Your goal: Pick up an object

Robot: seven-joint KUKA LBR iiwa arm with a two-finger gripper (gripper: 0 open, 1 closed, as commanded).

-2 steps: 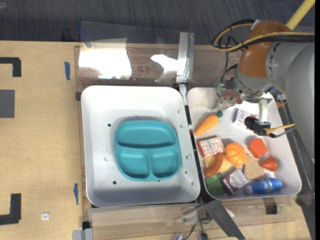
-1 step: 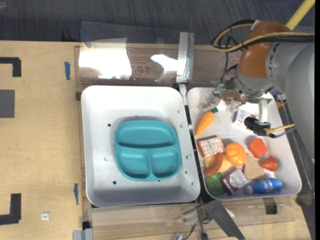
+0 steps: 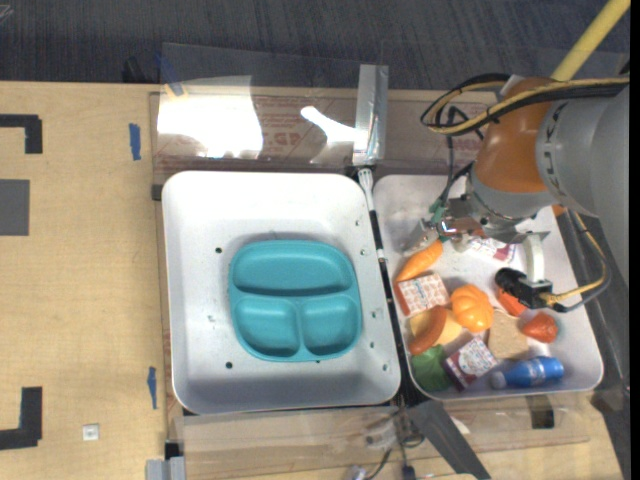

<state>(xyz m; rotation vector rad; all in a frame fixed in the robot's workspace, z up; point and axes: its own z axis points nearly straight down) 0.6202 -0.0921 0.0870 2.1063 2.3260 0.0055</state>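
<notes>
Blue plastic bottle (image 3: 528, 372) well below claw (image 3: 452, 226); orange toy carrot (image 3: 421, 259) just beside it, lower left. Probably light, stiff, slippery; best pinched mid-body. Claw state: cannot tell.

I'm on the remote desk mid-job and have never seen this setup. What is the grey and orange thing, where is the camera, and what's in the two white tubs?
The camera is fixed above the bench and looks down at a slant. The grey and orange thing is a robot arm reaching in from the right; its gripper hangs over the far part of the right bin. I cannot tell if anything is held.

The left bin holds a teal divided plate. The right bin holds a jumble of small toys: a carrot, a red and white box, an orange pumpkin-like piece, a green item, a blue bottle lying down, and a red piece.
</notes>
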